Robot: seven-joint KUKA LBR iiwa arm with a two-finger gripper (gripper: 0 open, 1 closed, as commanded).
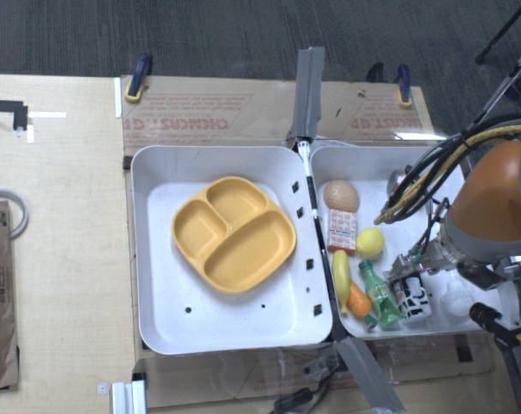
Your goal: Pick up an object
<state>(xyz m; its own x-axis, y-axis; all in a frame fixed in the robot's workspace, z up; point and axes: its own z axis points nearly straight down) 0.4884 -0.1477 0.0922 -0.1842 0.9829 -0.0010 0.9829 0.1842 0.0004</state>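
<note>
claw (pixel 410 293) sat low in the right bin (pixel 433 155), grip state impossible to tell | green bottle (pixel 378 295) just left of it | arm covered the bin's right side | yellow divided plate (pixel 235 233) far left

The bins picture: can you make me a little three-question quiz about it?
1. True or false: the yellow divided plate lies in the left bin.
2. What lies right next to the banana? A) carrot B) spoon C) cup
3. Fill in: the tool is over the ____ bin.

Key: 1 true. 2 A. 3 right; the right bin also holds the lemon and green bottle.
</note>
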